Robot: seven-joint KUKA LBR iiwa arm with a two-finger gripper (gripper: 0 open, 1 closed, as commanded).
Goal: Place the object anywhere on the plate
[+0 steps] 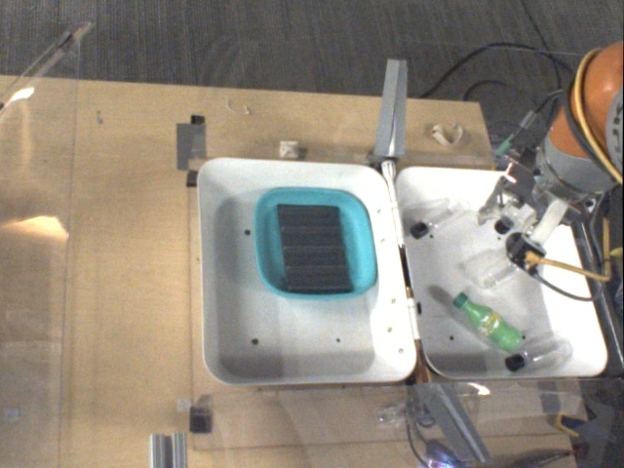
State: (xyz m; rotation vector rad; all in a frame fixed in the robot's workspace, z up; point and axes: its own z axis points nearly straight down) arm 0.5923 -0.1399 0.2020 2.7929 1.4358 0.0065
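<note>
Dark grey carpet lies beyond the far edge of a pale wooden desk (107, 261) that carries two shallow white bins side by side. Within the left bin (224, 349) sits a turquoise plate (363, 247) with a dark ribbed rectangular pad (314, 250) lying on it. Over in the right bin (585, 359), a green bottle (487, 323) lies on its side toward the near edge, well apart from the plate. Close by rest clear plastic bottles with dark caps, one at the near edge (534, 356). Above this bin's far right part hangs the pincer (522, 224); how far open it is cannot be told.
</note>
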